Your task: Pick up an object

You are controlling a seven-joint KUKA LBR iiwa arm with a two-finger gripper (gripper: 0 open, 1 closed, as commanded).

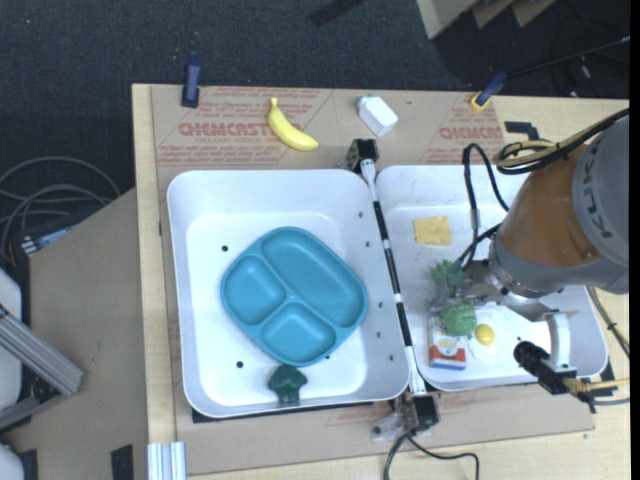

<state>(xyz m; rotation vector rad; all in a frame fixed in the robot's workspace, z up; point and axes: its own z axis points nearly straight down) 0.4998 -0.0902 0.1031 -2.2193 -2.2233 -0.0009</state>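
The arm (560,218) reached in from the right and hung low over the right bin (590,353), its wrist bent down toward the small clutter in the middle of that bin. The gripper (462,286) sat among green leafy toys, one (443,271) above it and one (458,318) just below, and whether it was spread or pressed together I cannot tell, since the wrist and the greenery hid its tip. Nothing could be seen pinched in it.

The likely targets lay close together there: the two green pieces, a small yellow ball (484,335) just beside the lower one, and a red and white packet (448,355) near the bin's front wall. A yellow square (432,231) lay apart, toward the back. Such crowding probably explained the steep approach, which suits dropping onto one item without sweeping its neighbours aside.

The left bin (190,268) held a blue divided plate (290,293), lying flat across most of its floor, with a dark green toy (286,382) near the front edge. On the counter (150,268) behind the bins lay a banana (290,128) and a white block (377,115), outside the working area.

By my reading the pick was at the reaching stage, not yet a lift.
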